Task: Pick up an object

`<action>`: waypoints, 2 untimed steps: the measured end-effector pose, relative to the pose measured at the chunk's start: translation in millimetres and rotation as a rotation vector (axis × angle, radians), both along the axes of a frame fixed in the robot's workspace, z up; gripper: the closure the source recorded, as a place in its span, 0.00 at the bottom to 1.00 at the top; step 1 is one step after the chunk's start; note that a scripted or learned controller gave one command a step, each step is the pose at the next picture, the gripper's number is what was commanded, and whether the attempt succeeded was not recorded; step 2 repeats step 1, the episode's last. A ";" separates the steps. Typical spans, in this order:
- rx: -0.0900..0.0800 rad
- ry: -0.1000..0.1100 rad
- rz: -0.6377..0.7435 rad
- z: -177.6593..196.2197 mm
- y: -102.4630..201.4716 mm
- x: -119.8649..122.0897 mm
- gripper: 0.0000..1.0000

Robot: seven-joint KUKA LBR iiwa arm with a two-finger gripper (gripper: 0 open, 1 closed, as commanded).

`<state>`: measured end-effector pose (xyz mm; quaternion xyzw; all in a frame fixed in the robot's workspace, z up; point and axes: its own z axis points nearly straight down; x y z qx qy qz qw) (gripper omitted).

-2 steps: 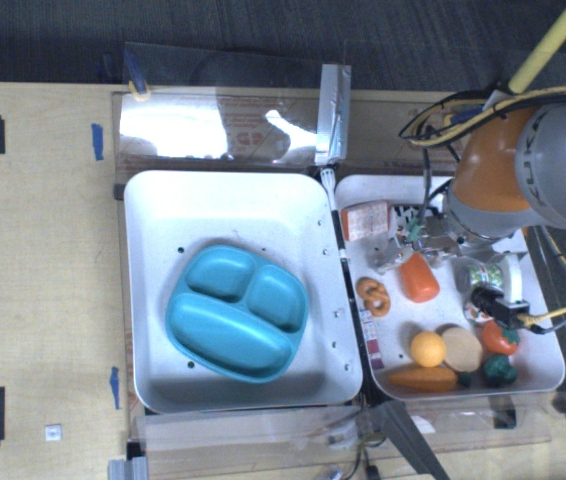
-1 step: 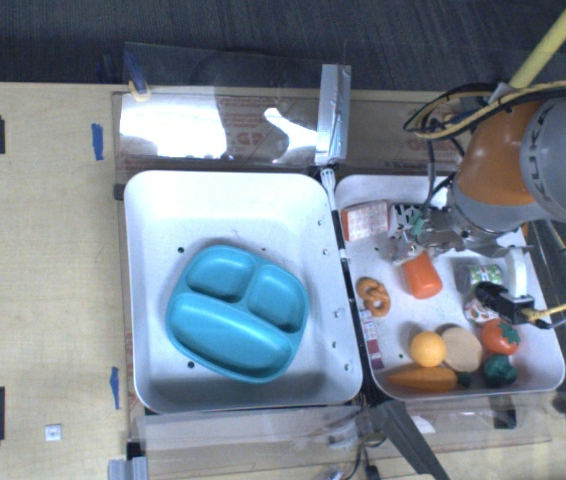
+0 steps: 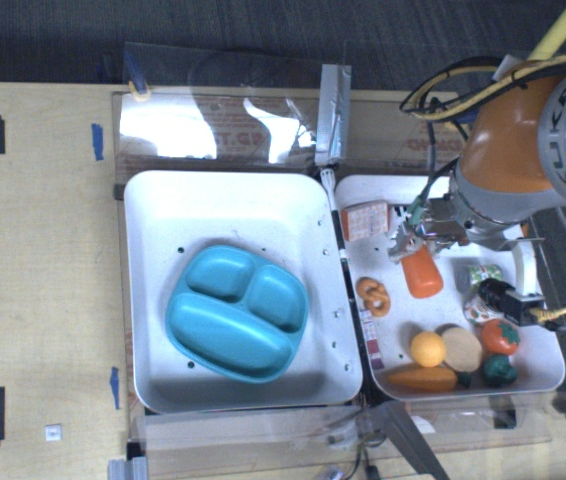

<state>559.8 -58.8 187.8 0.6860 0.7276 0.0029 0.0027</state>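
The arm [image 3: 511, 158] reaches in from the right over the right bin [image 3: 551, 373]; its orange band sits above the bin's far right part; the gripper [image 3: 419, 242] hangs low over the bin's middle, toward the far side. Whether its jaws are spread or pressed together I cannot tell from this slant; nothing is seen pinched.

The orange piece [image 3: 422, 274], short and rounded, lies in the right bin just on the near side of the gripper, its top end at or under the gripper's tip; contact cannot be made out.

Other things share that bin: a red and white packet [image 3: 366, 220] in the far left corner, left of the gripper; a pretzel [image 3: 371, 295] by the left wall, near the orange piece but apart from it; a yellow ball [image 3: 426, 348] and a beige lump [image 3: 461, 348] touching side by side toward the near wall; a carrot [image 3: 421, 377] lying flat along the near wall, just below the ball; a tomato [image 3: 501, 336] right of the lump; a green piece [image 3: 500, 371] just beside the tomato, on its near side.

The left bin [image 3: 143, 268] holds a blue tray [image 3: 235, 313] with three compartments, set at a tilt to the bin's walls; both bins stand touching, side by side, on the pale bench [image 3: 43, 298].
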 end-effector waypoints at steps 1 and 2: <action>0.001 0.011 -0.015 6.0 19.6 -25.7 1.00; 0.001 0.011 -0.015 6.0 19.6 -25.7 1.00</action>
